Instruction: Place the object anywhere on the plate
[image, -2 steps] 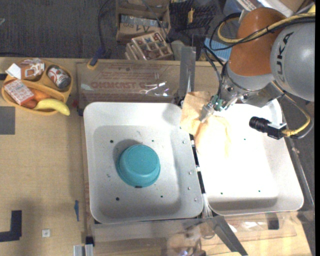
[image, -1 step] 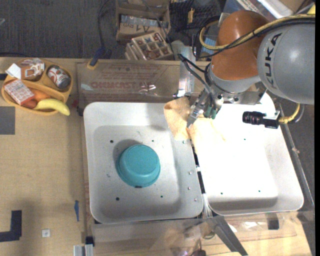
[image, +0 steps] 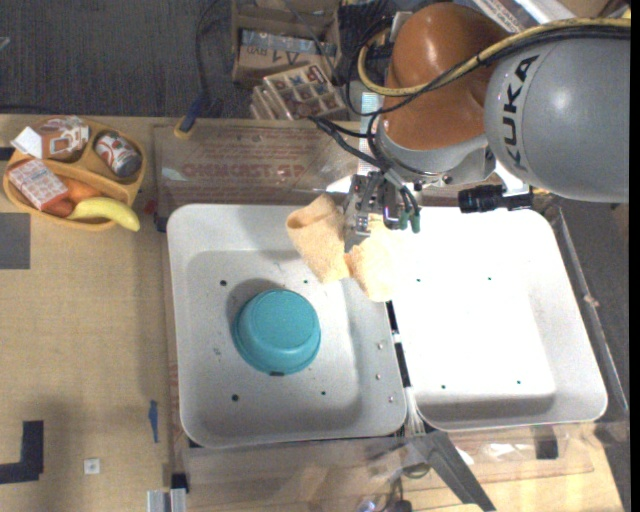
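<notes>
Between the white bins (image: 200, 420), the gripper (image: 357, 238) pinches a cloth (image: 318, 245).

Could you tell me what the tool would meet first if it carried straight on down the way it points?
Most likely the tan cloth draped over the left bin's rim, directly below the tool; depth is unclear.

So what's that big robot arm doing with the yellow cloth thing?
The grey and orange robot arm is reaching in over the two white bins. Its fingers are right at a pale yellow cloth, which is draped over the top edge of the left bin, near where the two bins meet. A turquoise plate, which looks like an upside-down bowl, sits lower in that same bin. The cloth isn't on it yet.
</notes>
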